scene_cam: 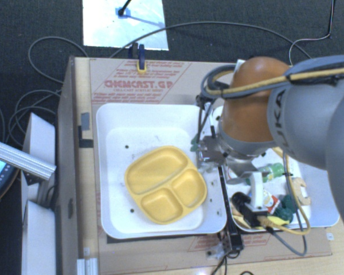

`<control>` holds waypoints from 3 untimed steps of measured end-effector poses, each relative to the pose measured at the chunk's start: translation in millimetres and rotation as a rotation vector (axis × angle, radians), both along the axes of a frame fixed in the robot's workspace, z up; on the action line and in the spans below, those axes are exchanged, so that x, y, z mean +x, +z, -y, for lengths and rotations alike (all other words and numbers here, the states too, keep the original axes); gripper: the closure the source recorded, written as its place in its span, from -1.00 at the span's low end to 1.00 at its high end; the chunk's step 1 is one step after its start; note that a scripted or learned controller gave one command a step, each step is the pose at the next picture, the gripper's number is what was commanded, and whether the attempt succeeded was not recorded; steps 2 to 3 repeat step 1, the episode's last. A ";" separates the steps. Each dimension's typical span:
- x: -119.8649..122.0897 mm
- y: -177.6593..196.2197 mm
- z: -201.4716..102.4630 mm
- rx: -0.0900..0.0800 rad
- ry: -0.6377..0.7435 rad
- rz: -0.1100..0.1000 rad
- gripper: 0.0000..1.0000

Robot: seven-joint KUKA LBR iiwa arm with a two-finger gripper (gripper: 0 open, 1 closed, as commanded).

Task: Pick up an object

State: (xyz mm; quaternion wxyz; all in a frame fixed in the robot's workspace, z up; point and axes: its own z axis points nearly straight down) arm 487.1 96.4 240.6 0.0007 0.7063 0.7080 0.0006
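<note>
**Two bins, one tray, one arm**

Right bin, near edge: one dark green piece among small clutter, count unclear under the arm. Left bin: one yellow tray, three compartments, flat, toward the near right corner. Gripper just beside the tray's far right rim; whether spread or closed, cannot tell

We read "CHEMCAST GP" in red print on the brown sheet. The smaller red lines around it are too fine for us to make out.
</note>
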 end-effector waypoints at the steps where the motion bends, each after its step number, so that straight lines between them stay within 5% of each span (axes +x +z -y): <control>1: -1.6 -101.1 -67.2 0.000 0.001 -0.005 1.00; 3: -1.6 -101.1 -67.2 0.000 0.001 -0.005 1.00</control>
